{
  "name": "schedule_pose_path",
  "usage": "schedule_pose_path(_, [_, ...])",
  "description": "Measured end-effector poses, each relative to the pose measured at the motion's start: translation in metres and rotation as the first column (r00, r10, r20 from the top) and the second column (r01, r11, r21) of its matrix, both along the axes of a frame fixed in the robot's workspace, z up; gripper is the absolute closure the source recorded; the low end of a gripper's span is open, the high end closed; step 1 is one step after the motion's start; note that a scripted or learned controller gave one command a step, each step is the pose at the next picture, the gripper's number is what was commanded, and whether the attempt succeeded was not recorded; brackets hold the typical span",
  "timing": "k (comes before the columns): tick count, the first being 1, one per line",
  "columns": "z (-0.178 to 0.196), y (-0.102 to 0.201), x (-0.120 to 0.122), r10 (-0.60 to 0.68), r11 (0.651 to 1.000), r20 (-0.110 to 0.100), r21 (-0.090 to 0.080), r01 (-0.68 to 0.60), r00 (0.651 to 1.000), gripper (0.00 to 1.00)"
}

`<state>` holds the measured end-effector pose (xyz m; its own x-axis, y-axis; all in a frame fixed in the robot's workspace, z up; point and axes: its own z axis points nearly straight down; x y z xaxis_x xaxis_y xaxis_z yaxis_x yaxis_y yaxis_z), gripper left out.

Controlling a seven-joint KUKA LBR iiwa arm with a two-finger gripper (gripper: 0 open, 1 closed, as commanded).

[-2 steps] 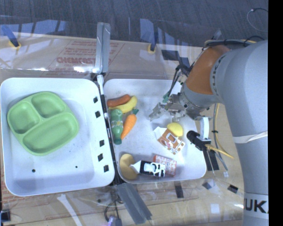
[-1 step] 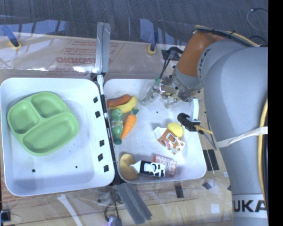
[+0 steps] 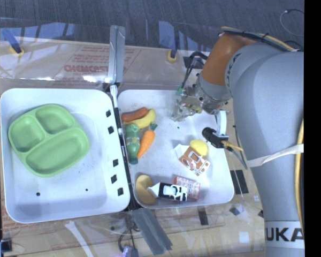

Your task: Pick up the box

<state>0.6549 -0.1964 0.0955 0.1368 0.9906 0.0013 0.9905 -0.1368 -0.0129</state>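
Over the right-hand shallow white plastic bin (image 3: 166, 98), the grey KUKA arm (image 3: 267, 122) bends in from the right edge, its orange band (image 3: 224, 55) above the wrist, and its two-finger gripper (image 3: 182, 110) hangs low near that bin's far wall, tips close to the bare floor; whether the jaws are wide or narrow cannot be told, and nothing is seen between them; the small white and orange printed cardboard box (image 3: 194, 161) lies tilted on the floor of that bin, nearer its right wall, well apart from the gripper, with a smooth yellow lemon-shaped toy (image 3: 199, 147) touching its far edge; against the bin's left wall lie a plastic orange carrot (image 3: 145, 143), a yellow banana (image 3: 142, 122) and a green bottle-like toy (image 3: 132, 138), bunched together; along its near wall lie a tan rounded piece (image 3: 143, 189) and a black-and-white labelled packet (image 3: 174, 191); beyond its left wall, the neighbouring white bin (image 3: 21, 208) holds a matte green divided plate (image 3: 48, 139).
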Motion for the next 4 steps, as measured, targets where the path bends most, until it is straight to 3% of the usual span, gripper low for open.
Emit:
schedule_pose_path(1, [-0.0002,0.0004,0.0000,0.001,1.000,0.000,0.000,-0.001,1.000,0.00])
schedule_pose_path(3, [-0.0002,0.0004,0.0000,0.001,1.000,0.000,0.000,-0.001,1.000,0.00])
schedule_pose_path(4, [0.0065,0.0015,0.0000,0.007,1.000,-0.006,0.001,-0.007,1.000,1.00])
